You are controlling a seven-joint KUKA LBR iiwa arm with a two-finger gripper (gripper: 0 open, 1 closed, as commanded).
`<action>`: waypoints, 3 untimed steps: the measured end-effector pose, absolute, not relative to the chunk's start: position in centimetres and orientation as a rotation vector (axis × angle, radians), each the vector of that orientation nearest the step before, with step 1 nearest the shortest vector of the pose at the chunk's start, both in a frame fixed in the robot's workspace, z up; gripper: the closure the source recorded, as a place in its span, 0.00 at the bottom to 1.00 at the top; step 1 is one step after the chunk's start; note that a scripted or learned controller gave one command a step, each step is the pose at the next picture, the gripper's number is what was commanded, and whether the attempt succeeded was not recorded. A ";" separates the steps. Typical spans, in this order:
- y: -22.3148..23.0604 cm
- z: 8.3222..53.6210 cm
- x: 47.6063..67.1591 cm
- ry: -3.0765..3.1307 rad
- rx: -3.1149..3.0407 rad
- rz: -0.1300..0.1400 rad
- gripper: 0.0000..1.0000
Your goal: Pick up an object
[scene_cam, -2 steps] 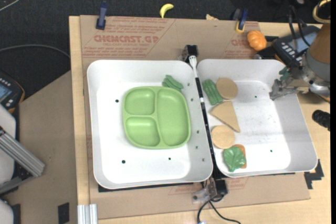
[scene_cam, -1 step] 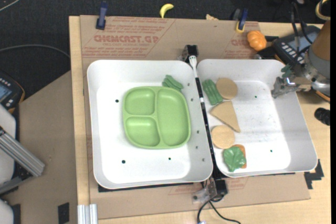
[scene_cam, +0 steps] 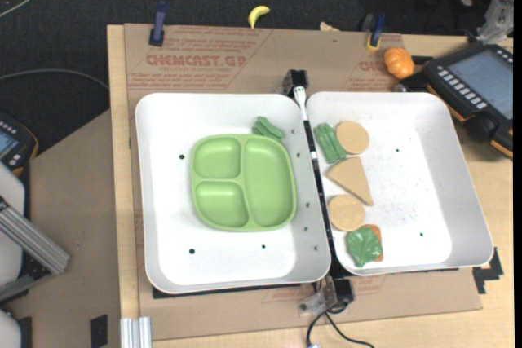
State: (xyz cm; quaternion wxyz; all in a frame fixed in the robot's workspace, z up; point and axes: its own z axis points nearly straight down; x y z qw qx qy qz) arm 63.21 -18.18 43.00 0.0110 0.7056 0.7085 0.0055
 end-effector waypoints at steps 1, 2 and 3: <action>-9.5 30.4 58.1 2.240 2.224 -0.009 1.00; -3.6 27.9 55.2 2.233 2.219 -0.002 1.00; -2.4 18.0 62.8 2.225 2.217 0.001 1.00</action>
